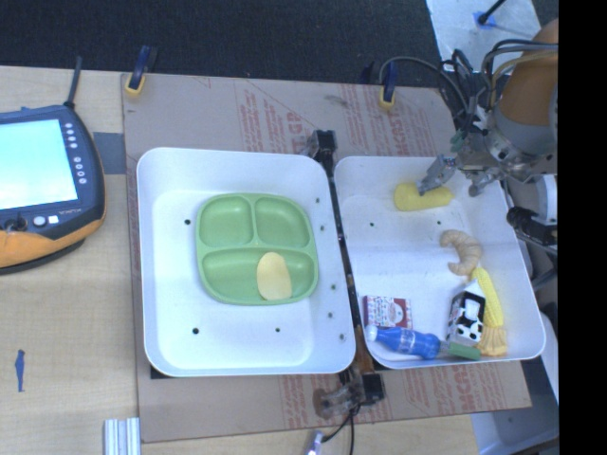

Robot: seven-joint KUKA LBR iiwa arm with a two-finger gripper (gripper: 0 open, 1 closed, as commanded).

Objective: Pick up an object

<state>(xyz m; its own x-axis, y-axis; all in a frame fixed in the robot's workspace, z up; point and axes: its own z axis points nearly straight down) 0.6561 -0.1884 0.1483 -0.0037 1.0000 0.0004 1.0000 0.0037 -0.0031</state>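
Observation:
My gripper [454,186] hangs over the far part of the right bin [531,297], with its fingers spread open. The left fingertip [435,180] rests at the top edge of a yellow block [420,197] lying on the bin floor; nothing sits between the fingers. Nearer the front lie a tan curled piece [462,251], a yellow corn cob [489,309], a black-and-white toy [467,318], a blue bottle [404,340] and a red-and-white packet [386,309].
The left bin [161,282] holds a green divided plate [248,230] with a pale yellow oval [274,276] in its front compartment. A tablet-like pendant [43,183] lies on the bench at the left. Cables loop behind the arm.

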